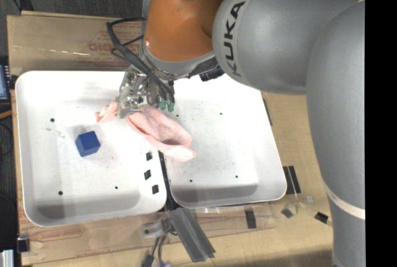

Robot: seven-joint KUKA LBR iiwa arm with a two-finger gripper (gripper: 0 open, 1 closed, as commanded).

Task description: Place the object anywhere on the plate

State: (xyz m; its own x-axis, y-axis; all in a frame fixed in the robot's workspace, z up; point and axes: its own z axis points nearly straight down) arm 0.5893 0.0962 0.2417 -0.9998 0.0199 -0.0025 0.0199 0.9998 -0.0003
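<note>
The arm (pixel 248 30), grey with an orange band, reached in from the right and overhung the upper part of both bins, hiding much of their far rims. A blue cube (pixel 87 143) sat alone on the floor of the left bin (pixel 37 135), well apart from the gripper (pixel 144 102). Black tape marks lay along the seam between the bins and on the bench in front.

The gripper was at the seam, near the far edge. A pink cloth (pixel 162 131) lay directly under and in front of it, draped across the divider into the right bin (pixel 236 154), with a small fold showing on the left side. Whether the fingers were apart or closed on the cloth could not be determined; the wrist hardware obscured them.

The cloth was soft and crumpled; the bins were smooth, white, shallow and round-cornered.
</note>
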